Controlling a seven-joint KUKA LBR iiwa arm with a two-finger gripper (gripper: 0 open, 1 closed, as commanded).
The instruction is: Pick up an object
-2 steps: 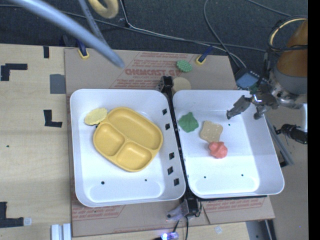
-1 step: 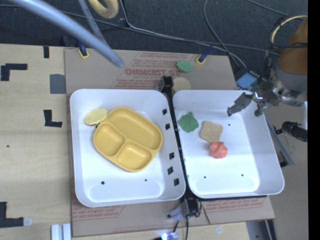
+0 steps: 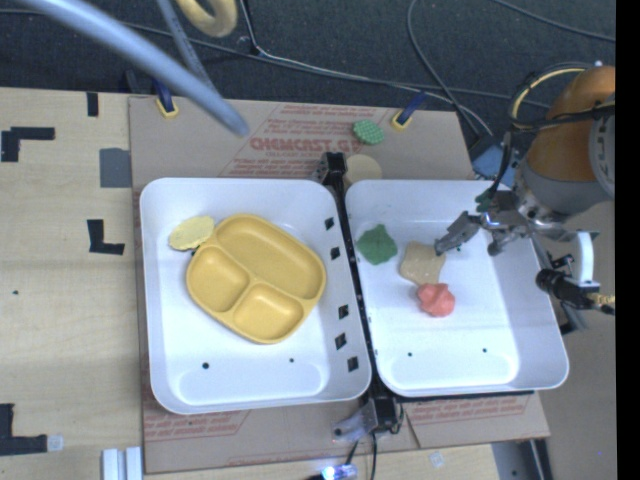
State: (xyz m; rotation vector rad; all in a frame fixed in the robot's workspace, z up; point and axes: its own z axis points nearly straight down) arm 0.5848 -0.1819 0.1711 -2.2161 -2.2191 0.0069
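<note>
In the right bin (image 3: pixel 530 358) lie three small things: a green lump (image 3: pixel 376 244), a beige piece (image 3: pixel 421 264) and a pink-red lump (image 3: pixel 435 300). My gripper (image 3: pixel 473 241) hangs over the upper right part of this bin, just right of the beige piece. Its fingers are spread open, one dark fingertip (image 3: pixel 449 241) pointing at the beige piece, and nothing sits between them.
The left bin (image 3: pixel 170 368) holds a yellow divided plate (image 3: pixel 256 276) and a pale yellow chip (image 3: pixel 190 232) at its upper left. Behind the bins, on the cardboard, lie a green waffle-like piece (image 3: pixel 368 130) and a beige disc (image 3: pixel 364 166). Cables cross the dark floor beyond.
</note>
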